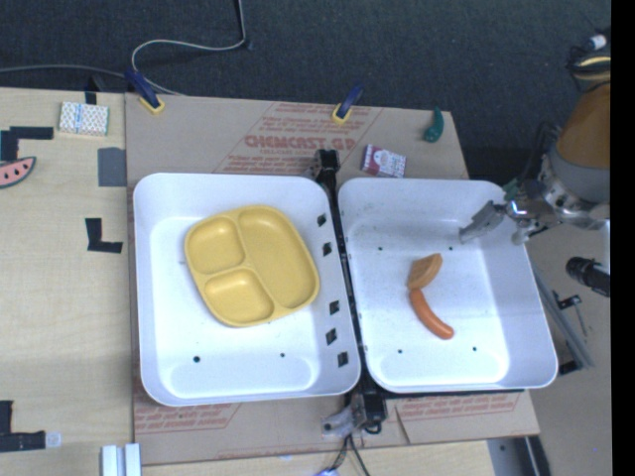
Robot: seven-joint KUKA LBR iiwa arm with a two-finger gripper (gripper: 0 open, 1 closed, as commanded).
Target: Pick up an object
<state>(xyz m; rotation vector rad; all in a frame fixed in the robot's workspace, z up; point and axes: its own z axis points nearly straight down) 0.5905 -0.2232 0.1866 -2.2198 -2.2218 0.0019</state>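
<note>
An orange-red sausage (434,316) lies in the right bin (541,337), a little right of its middle. Just above it, touching or almost touching its upper end, is a smaller orange-brown curved piece (425,270). My gripper (499,228) hovers over the upper right part of that bin, up and to the right of both pieces. It is open, with nothing between its fingers. A yellow three-part plate (253,264) rests in the left bin (149,296).
The two bins stand on a cardboard sheet held by clamps (347,102) at its far edge. A small printed packet (382,161) and a green item (435,125) lie behind the right bin. A cable (189,46) loops across the dark floor beyond.
</note>
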